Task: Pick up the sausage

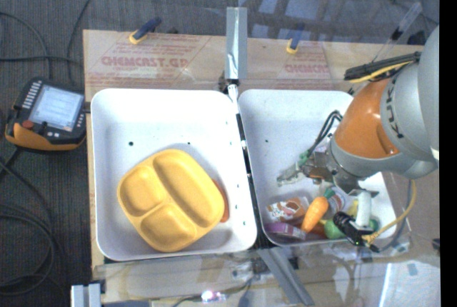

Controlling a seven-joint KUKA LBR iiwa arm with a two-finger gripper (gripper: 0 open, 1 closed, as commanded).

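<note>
Two bins (pixel 107 155), one yellow tray (pixel 171 200) in left, one carrot (pixel 315 213) in right, gripper (pixel 325 180) above it, grip unclear

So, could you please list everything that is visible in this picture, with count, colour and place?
bins: two, white, side by side on the bench
divided plate: one, yellow, in the left bin
carrot: one, orange, front of the right bin
packet: one, red and white, left of the carrot
green item: one, right of the carrot, kind unclear
teach pendant: one, orange and grey, left of the bench
arm: one, grey and orange, over the right bin
gripper: one, above the right bin's items
</note>
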